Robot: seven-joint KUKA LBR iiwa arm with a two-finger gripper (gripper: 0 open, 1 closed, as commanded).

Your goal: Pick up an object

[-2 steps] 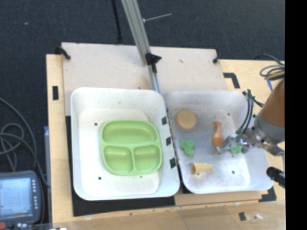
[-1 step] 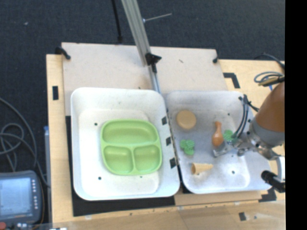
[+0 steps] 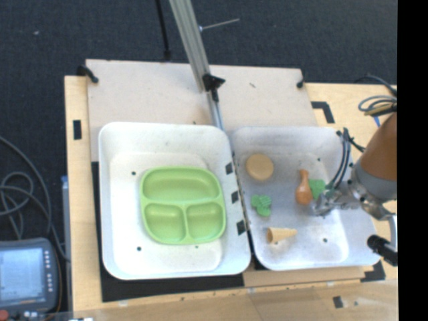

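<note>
Nearest, well off to the left of the right bin (image 3: 338, 258) and off the bench: a small screen (image 3: 23, 273), its display too blurred to read.

Inside the right bin, near its front wall: a tan cone (image 3: 281, 234), lying flat, long axis running left to right across the bin.

A little farther in, by the bin's left wall: a green lumpy piece (image 3: 261, 204).

Over the bin's right half, reaching in from the right wall: the gripper (image 3: 322, 203), low over the floor. Cannot tell how wide it stands; too small and dark to make out, with nothing seen held.

Just beside its tip, toward the bin's middle: an orange piece (image 3: 304, 188), long axis running front to back, narrow end pointing to the far wall. Touching or just beside it on the right: a small green piece (image 3: 317, 187), partly hidden by the gripper.

Toward the bin's far left corner: a round tan disc (image 3: 259, 166), lying flat.

Left of the right bin: the left bin (image 3: 120, 139), holding a green divided plate (image 3: 182, 204).

Above the right wall: the arm (image 3: 381, 156), cut off by the picture's edge.
</note>
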